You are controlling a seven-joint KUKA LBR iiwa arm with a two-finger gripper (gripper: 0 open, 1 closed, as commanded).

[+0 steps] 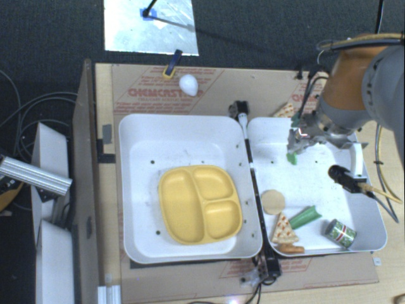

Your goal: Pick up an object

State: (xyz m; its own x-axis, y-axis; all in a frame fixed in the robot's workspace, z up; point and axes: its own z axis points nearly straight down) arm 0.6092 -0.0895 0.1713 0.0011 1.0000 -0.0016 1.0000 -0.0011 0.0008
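My gripper [295, 147] hangs over the far left part of the right bin [370, 217], close to the divider between the bins. A small green piece [292, 158] shows just below its tip; whether it is held or lying on the bin floor I cannot tell. Nearer the front of this bin lie a round tan cracker [273, 201], a pizza slice [285, 228], a green pepper-like piece [304, 216], a green and red can [340, 232] and an orange sausage [289, 249].
The left bin [142, 144] holds a yellow compartment plate [199, 203]. Behind the bins on the cardboard lie a white ball [188, 84], a yellow and blue tool [171, 65] and a pizza-like piece [286, 109].
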